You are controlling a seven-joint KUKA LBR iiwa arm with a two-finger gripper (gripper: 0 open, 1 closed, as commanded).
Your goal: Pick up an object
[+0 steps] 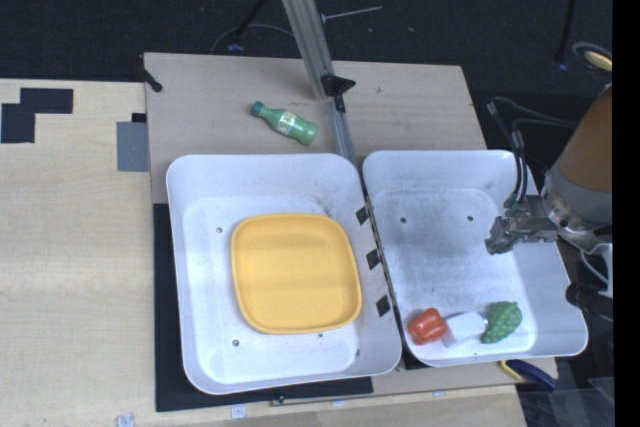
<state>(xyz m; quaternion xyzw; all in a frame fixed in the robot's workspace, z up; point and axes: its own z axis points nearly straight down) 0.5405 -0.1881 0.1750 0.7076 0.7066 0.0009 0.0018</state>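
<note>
Fingers [497, 242] sit low over the right bin [440, 185], near its right wall, dark and small against the white floor. How far apart they stand cannot be told at this size; nothing shows between them, so the judgement is no hold on anything.

Candidate things lie in a row along the right bin's near edge: red pepper [428, 325] on the left, a small white block [466, 327] in the middle, green leafy piece [502, 321] on the right. All three touch or nearly touch. From the fingers the green leafy piece lies almost straight toward the near edge; the red pepper lies the same way but off toward the bin divider. The green leafy piece's long axis runs slantwise, up toward the right wall.

Left bin [195, 205] holds a yellow plate [296, 272], lying flat. Green bottle [285, 122] lies on its side on the worktop [420, 105], beyond both bins, well apart from the fingers.

Judgement: nearest pick is the green leafy piece; crowding by the white block could spoil a clean close.
</note>
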